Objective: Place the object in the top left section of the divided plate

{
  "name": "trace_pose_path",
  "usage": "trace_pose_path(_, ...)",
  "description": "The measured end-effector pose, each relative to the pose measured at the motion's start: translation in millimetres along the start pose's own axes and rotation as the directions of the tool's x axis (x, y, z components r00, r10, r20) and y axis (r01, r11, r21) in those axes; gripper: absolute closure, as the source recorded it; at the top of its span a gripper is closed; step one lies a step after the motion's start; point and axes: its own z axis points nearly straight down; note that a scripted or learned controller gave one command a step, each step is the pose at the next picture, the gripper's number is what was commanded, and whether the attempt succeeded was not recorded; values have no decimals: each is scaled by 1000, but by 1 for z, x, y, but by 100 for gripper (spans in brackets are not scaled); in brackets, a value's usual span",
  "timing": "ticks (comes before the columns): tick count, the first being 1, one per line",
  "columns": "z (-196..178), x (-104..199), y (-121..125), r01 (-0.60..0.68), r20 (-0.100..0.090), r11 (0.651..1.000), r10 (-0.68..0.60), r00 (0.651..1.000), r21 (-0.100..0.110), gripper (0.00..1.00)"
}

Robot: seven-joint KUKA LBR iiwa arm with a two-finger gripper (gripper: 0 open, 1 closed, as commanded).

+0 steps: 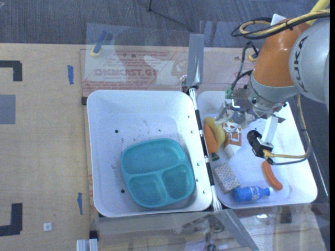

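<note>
The teal divided plate [156,171] lies in the left bin [104,119], toward its front. It has one wide section at the back and two smaller ones at the front, all bare. My gripper [234,115] hangs over the back left of the right bin [298,140], just above a yellow banana-like piece [218,132] and a small orange-and-white carton [233,138]. An orange carrot-like piece [210,139] lies against the banana's left side. The wrist hides whatever sits directly under the gripper.
The right bin also holds a grey patterned pad [226,176], a blue bottle [251,193] lying at the front and a red sausage [272,175] to the right. A black cable fitting [255,141] hangs from the wrist. The bins' shared wall [201,140] runs between plate and gripper.
</note>
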Motion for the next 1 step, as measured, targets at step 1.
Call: trace_pose_path(1, 0, 0, 0, 0, 0, 1000, 0, 1000, -1, 0)
